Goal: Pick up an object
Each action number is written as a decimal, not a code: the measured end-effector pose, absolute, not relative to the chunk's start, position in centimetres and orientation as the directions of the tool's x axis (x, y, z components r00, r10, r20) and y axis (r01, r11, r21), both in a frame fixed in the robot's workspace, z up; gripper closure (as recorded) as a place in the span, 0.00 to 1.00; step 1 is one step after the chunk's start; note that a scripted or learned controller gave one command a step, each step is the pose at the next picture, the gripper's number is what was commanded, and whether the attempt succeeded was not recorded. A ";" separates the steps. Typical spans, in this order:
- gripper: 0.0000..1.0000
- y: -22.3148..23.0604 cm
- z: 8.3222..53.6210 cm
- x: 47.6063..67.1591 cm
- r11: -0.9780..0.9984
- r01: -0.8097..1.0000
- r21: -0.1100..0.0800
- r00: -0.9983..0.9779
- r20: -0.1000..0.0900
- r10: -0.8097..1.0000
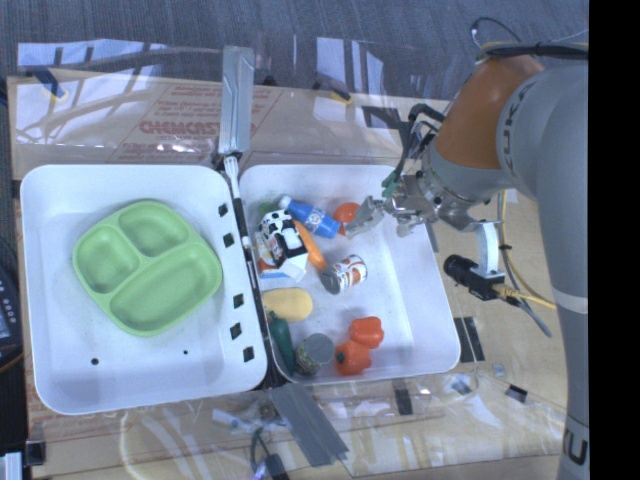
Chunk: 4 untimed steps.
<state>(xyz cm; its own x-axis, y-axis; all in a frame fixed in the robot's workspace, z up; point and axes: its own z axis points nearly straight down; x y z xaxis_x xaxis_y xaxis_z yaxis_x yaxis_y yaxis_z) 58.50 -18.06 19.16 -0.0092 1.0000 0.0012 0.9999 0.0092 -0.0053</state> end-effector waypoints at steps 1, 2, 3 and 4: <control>0.00 -20.9 9.8 60.0 0.101 0.995 -0.007 -0.101 0.003 0.995; 0.00 -13.9 13.1 63.0 -0.094 0.996 -0.002 0.094 0.001 0.996; 0.00 -13.3 10.5 62.4 -0.113 0.993 0.021 0.113 0.001 0.994; 1.00 -13.2 11.4 62.4 -0.107 0.994 0.017 0.107 0.000 0.994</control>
